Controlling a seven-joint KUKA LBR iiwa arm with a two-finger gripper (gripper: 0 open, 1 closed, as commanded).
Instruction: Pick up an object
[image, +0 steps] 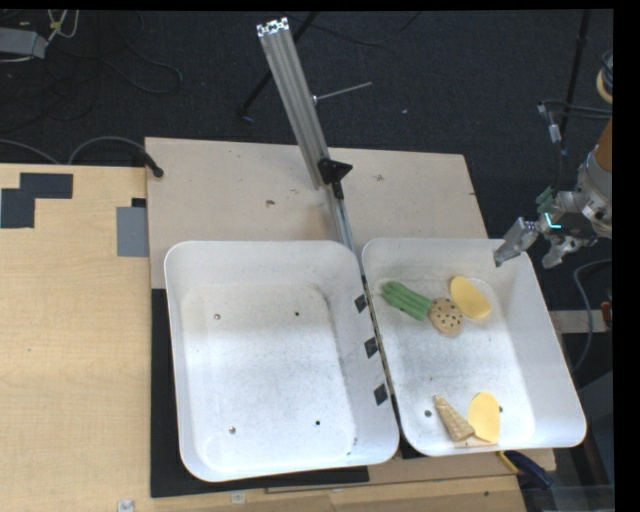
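A KUKA arm is hanging at the upper right corner of the right bin (560, 400), its gripper (532, 242) hovering just past the rim with the two grey fingers (508, 246) spread apart and nothing between them, so the pick is sitting at the approach step, by the look of it. The wrist is reaching in from the right of that bin, tilted toward its floor. The left bin (200, 300) is lying alongside, touching the right bin along a shared edge. Inside the right bin, a green ridged toy (405, 299) is lying near the far wall, touching a brown speckled cookie (446, 317), with a yellow piece (470, 297) just beside it. Near the front wall, a second yellow piece (485, 415) is sitting against a tan cone (452, 418). The next move is calling for a descent inward over one item, the nearest being the far yellow piece, before closing.
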